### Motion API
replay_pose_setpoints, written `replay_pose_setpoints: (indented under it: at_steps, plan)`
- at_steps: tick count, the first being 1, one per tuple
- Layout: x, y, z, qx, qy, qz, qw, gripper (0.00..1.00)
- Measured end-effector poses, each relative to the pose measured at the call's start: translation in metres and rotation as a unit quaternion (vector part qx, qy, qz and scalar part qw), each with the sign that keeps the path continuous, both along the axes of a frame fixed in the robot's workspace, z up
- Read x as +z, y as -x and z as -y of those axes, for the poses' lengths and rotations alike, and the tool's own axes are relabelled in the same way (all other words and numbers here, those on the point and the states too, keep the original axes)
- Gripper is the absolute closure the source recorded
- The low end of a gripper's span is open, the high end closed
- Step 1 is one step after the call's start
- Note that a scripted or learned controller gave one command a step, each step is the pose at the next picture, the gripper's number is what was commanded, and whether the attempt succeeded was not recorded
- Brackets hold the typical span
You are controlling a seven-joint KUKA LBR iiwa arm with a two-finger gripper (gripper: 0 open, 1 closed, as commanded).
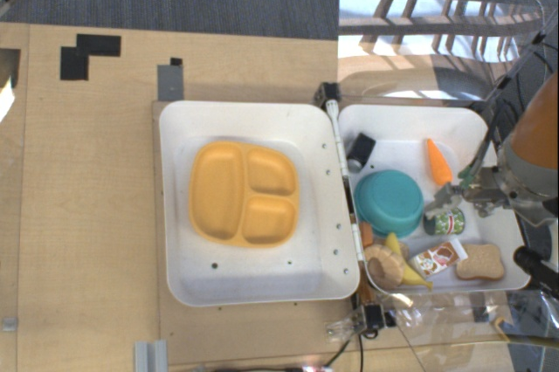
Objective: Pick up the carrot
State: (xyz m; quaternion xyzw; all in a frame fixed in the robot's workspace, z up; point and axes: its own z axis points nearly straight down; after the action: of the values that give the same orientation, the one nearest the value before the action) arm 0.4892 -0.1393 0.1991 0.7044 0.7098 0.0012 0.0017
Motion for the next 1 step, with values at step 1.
replay_pose_setpoints:
  at_steps: [1]
  plan:
    - [-0.0598, -0.1031, 0.0317, 0.164, 0.001, 0.001, 0.9865, 0.0]
